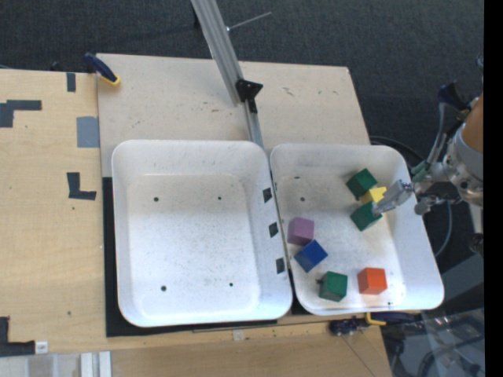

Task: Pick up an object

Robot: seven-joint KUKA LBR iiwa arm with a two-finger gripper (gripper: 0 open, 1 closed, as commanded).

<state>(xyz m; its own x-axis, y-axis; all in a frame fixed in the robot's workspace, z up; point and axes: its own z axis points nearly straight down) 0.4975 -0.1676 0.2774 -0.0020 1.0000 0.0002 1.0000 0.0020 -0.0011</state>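
Observation:
The right bin (314,167) holds several small blocks. A green block (361,183), a yellow block (375,194) and another green block (365,216) cluster near its right wall. A purple block (301,230) and a blue block (311,255) lie near the bin's left side. A third green block (333,286) and an orange block (372,280) sit by the front wall. My gripper (407,200) hangs over the bin's right rim, open. One finger (391,196) reaches just past the yellow block's right edge. Nothing is held between the fingers.
The left bin (189,151) sits beside the right one, sharing a middle rim. A slanted metal rail (224,45) runs from the top down to the bins' junction. A blue-and-yellow clamp (102,67) lies at the bench's back left corner. Cables hang to the right of the bench.

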